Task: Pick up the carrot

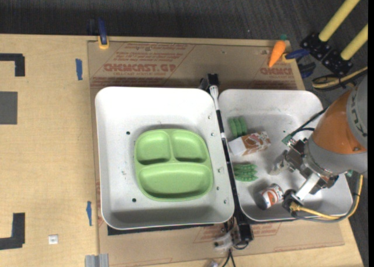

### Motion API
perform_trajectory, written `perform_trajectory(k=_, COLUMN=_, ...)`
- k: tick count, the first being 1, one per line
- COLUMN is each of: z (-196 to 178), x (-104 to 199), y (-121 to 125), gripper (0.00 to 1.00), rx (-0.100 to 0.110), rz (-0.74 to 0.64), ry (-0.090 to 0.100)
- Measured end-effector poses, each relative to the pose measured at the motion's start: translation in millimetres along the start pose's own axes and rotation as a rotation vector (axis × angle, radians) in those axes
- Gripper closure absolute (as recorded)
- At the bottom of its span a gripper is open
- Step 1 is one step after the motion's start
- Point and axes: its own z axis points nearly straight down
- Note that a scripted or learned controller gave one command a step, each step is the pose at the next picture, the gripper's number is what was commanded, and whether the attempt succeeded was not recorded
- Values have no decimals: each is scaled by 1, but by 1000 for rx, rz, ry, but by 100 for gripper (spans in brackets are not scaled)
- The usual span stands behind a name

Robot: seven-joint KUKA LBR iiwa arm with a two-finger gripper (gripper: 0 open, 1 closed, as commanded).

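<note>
The carrot (278,51) lies outside both bins, on the brown board that covers the desk (47,143), in the upper right of the frame just beyond the far rim of the right bin (263,99). It looks like a small toy: orange body, green top, probably light, stiff and smooth, so it may roll or skid if nudged. The thick middle of the orange body, taken across its width, seems the safest hold, since the tapered tip would slip out.

Just beside its green end sits a blue clamp (298,54), close enough to crowd an approach from that side.

The gripper (292,159) hangs low inside the right bin, well apart from the carrot; whether it is open or closed I cannot tell. Near it lie a small can (270,196), a printed packet (252,142) and two green pieces (236,125). The bin's far rim stands between gripper and carrot, so the arm would need to rise first. A green divided tray (173,163) fills the left bin (117,114).
</note>
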Motion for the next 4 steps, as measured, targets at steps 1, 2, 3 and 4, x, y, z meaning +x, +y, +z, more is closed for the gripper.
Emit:
perform_trajectory(k=1, z=-12, x=24, y=-27, gripper=0, rx=-5, rz=320, ry=-6)
perform_trajectory(k=2, z=-43, x=18, y=-21, gripper=0, rx=-4, rz=-143, ry=-7)
perform_trajectory(k=3, z=-52, x=18, y=-20, gripper=100, rx=-5, rz=-142, ry=-7)
perform_trajectory(k=4, z=-193, x=-12, y=18, gripper=100, rx=-5, rz=-428, ry=-8)
